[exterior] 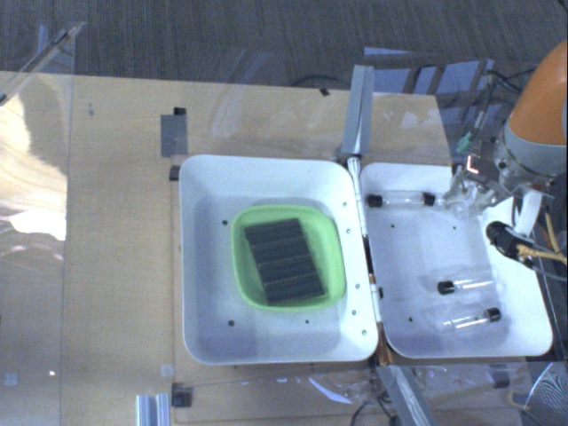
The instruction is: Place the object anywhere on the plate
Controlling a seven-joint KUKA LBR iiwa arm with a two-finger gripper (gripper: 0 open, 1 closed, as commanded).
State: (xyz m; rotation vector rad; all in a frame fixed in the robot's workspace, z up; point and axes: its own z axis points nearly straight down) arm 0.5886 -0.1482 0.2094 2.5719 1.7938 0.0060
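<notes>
Listing contents of bench (106, 238), camera view from above at a slant:

Left bin (200, 264) — shallow, white, rounded corners. Holds a green plate (244, 269), squarish with a raised rim, sitting roughly in the middle of the bin floor. On the plate lies a dark ribbed block (283, 261), rectangular, turned slightly off the plate's edges, covering most of the plate's inner area.

Right bin (524, 331) — same make, touching the left bin along a shared seam. Holds three clear tubes with black caps. First tube (401, 200) lies along the far wall, a cap showing at each end. Second tube (463, 285) lies near the middle-right of the floor, cap toward the left. Third tube (469, 319) lies just nearer the front wall, cap toward the right. Second and third are close together but apart; both are well apart from the first.

Arm (541, 105) — grey, orange band, entering at the upper right. Gripper (468, 193) hangs over the far right part of the right bin, beside the right end of the first tube. Fingers too blurred and pale against the bin to read: cannot tell whether jaws are apart or together, nor whether anything is between them.

Grey upright post (358, 114) — stands behind the seam between the bins.
</notes>
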